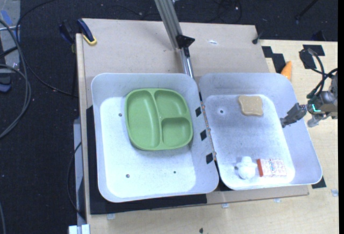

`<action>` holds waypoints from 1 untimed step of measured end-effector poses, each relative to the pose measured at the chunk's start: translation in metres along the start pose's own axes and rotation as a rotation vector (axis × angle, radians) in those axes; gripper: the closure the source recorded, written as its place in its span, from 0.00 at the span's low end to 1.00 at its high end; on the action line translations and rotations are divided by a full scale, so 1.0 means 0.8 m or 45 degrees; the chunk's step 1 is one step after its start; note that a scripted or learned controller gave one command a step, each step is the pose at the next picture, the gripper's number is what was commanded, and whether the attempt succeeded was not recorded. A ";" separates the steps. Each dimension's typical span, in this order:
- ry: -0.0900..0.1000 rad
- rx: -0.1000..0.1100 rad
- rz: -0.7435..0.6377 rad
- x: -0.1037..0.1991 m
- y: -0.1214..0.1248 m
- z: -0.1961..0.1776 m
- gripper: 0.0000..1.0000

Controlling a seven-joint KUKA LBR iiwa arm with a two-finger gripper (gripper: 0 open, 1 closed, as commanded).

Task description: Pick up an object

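Bread slice (pixel 251 105) lies in the right bin (pixel 301 147), near my pincer (pixel 293 115) at the rim; pincer state indeterminate. Risk: a flat, soft slice may slip from a shallow grasp.

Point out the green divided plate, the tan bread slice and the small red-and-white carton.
green divided plate (pixel 159 119): camera view, on its central divider.
tan bread slice (pixel 251 105): camera view, middle of its top face.
red-and-white carton (pixel 271 167): camera view, middle of its printed face.
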State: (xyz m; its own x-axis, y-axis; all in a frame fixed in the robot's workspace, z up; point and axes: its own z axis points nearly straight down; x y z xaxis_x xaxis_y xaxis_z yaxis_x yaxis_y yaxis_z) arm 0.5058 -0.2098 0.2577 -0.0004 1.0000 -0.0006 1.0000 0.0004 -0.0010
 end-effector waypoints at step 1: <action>0.000 -0.001 0.000 0.000 0.000 -0.001 0.00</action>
State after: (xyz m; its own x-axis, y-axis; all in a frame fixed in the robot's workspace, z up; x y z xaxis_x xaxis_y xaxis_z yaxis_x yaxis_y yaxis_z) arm 0.5060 -0.2099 0.2582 -0.0006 1.0000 -0.0009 1.0000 0.0006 0.0001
